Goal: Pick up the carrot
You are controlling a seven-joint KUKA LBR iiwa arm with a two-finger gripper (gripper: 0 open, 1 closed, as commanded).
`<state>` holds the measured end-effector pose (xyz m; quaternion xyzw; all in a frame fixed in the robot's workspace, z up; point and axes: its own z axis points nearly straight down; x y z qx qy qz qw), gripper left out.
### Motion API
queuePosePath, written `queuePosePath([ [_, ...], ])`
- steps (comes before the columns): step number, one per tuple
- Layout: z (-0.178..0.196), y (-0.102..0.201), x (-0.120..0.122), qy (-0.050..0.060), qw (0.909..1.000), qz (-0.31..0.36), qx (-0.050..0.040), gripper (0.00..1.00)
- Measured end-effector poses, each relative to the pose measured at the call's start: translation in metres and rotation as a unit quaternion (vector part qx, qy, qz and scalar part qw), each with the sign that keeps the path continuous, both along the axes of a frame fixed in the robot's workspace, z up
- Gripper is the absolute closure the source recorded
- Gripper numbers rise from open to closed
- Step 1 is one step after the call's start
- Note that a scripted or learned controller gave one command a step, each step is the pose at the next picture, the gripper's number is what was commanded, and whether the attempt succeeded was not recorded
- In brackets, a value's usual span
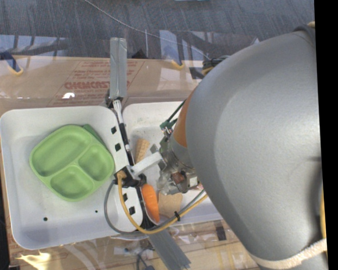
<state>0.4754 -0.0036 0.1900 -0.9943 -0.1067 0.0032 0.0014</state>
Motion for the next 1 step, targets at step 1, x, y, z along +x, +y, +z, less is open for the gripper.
queuePosePath([
  [1,0.0361,0.0458,0.0012,-0.002,0.9999,0.016,0.0006,1.0],
])
